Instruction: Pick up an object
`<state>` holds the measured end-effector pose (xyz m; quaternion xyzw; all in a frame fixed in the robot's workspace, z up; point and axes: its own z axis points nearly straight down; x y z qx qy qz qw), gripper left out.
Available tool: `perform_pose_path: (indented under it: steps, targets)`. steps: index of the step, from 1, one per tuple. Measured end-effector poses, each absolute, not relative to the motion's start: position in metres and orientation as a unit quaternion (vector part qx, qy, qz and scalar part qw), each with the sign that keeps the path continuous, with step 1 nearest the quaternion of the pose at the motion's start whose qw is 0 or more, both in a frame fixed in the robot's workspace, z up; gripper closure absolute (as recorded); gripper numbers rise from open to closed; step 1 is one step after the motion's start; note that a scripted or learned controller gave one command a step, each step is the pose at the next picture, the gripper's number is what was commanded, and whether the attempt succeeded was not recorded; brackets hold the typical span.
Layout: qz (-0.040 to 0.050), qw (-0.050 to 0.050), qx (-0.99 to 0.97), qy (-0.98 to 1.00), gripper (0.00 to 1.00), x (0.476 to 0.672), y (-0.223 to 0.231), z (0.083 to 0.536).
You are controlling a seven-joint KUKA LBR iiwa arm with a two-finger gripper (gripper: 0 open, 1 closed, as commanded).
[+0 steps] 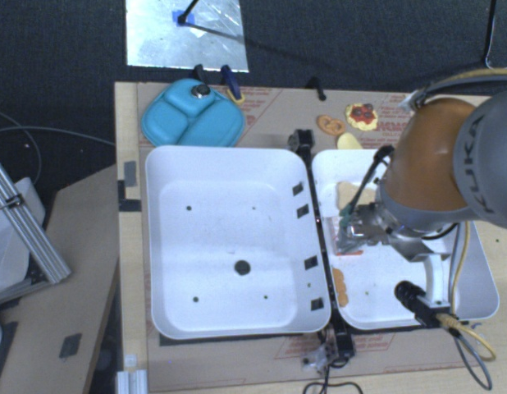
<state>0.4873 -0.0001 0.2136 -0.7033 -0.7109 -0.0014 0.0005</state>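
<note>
**benchwatcher:** The arm's wrist hangs low over the right bin (475, 298), and the gripper (349, 235) sits near that bin's left wall, close to the divider between the two bins. Candidates to grab: a pale yellow piece (345, 194) just above the gripper, and a small tan piece (340, 287) lying against the left wall below it. There's a reddish bit right under the gripper too, but it's too hidden to name.

**kuka_fan:** Whether the gripper is spread or pinching anything, one cannot tell from this angle; the wrist blocks it. To do the pick well, the program probably wants to center on one piece, stay off the bin wall, and come straight down before closing. That wall is the risk: a finger catching it could spoil the grasp.

**benchwatcher:** Pose-wise, the arm reaches in from the right, its orange band (430, 150) bulking over the bin's upper half, wrist pointing down and leftward. The left bin (229, 167) isn't involved.
</note>
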Motion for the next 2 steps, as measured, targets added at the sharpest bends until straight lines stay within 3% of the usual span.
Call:
perform_pose_path:
  steps: [1,2]
  targets:
    - [-0.0079,-0.004,-0.702,-0.712,1.0,0.488,0.065,0.343]
    - [-0.0024,-0.004,-0.709,-0.705,1.0,0.49,-0.023,0.391]
